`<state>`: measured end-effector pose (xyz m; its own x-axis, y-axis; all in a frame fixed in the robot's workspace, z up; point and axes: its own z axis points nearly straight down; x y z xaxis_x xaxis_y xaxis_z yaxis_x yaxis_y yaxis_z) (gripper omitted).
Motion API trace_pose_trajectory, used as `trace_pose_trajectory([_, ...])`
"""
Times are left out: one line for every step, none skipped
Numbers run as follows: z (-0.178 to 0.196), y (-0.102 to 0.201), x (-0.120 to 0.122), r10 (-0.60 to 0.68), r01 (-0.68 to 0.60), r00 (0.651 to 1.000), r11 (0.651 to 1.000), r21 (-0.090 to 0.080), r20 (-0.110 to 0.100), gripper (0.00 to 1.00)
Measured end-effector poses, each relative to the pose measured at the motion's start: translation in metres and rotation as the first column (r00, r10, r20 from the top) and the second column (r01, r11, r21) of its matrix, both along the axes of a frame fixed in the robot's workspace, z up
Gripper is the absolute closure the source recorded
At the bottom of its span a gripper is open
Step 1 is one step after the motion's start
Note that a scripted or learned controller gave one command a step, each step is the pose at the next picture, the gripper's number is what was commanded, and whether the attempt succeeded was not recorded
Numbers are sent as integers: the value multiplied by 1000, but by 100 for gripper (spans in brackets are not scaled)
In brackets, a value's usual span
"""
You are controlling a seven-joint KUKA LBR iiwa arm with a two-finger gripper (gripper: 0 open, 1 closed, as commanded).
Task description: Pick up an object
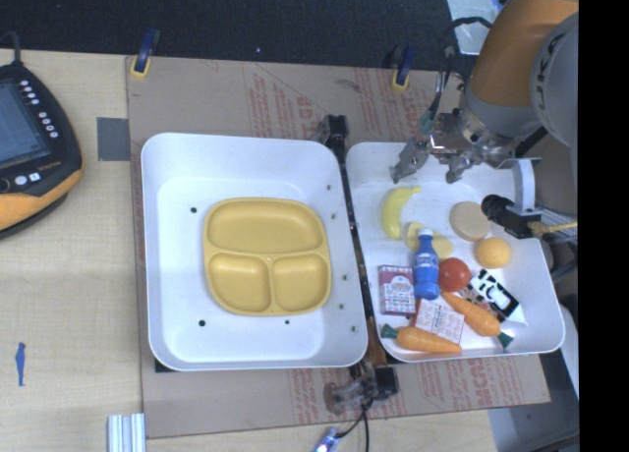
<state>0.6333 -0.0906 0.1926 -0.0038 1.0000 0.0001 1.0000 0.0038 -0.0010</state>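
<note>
Camera view: the end effector (430, 167) hangs over the far end of the right bin (550, 337), fingers spread wide with nothing between them, just above and beside the banana (396, 209), the nearest candidate for pickup. Judged as toy plastic, the banana should be light, stiff and somewhat slick; its curve favours a grip across the narrow middle rather than the tapering ends. It lies at the bin's far-left part, close to the wall, which may crowd one finger. The right bin also holds a blue bottle (426, 264) lying beside a red card (396, 291), a tomato (454, 273), a pale round biscuit (469, 220), a yellow lemon (493, 252), two carrots (428, 340) (474, 313), a second small card (439, 319) and a black-and-white item (494, 292); most touch or overlap, so the neighbours could shift under contact. The left bin (167, 244) holds one yellow divided tray (266, 254), its three compartments bare. Both bins rest on cardboard on the table (69, 322).
</note>
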Motion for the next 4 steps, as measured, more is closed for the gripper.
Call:
trace_pose_trajectory([-102,-4,15,2,-2,1000,1000,0,-6,0])
trace_pose_trajectory([-93,-4,23,2,-2,1000,1000,0,-1,0])
trace_pose_trajectory([-83,-4,23,5,-5,1000,1000,0,-3,100])
trace_pose_trajectory([-83,-4,23,6,-6,1000,1000,0,-3,0])
